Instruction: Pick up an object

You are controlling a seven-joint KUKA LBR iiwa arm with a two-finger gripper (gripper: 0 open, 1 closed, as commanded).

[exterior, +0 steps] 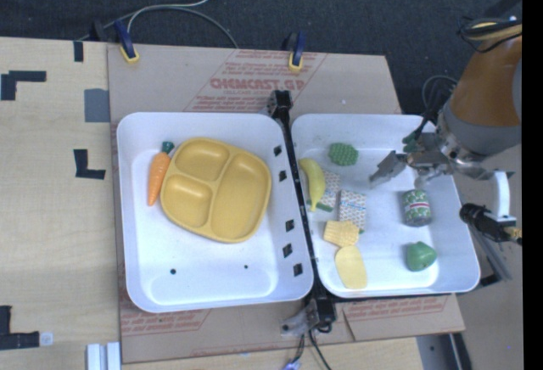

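The worktop carries a cardboard sheet on which two shallow white bins sit side by side. The left bin contains a yellow divided plate, with an orange toy carrot lying just beside its left edge. The right bin is where I am positioned: my arm reaches in from the right, and my jaws stand spread apart over the bin floor with nothing between them. The candidate objects all lie in this right bin. A patterned cloth piece lies near the bin's centre. A yellow banana lies along the divider side. A pale yellow oval piece sits near the front wall, touching a yellow waffle piece above it. A small patterned can stands just below my jaws. A green pepper sits near the front right corner, and a green textured piece lies left of my jaws.
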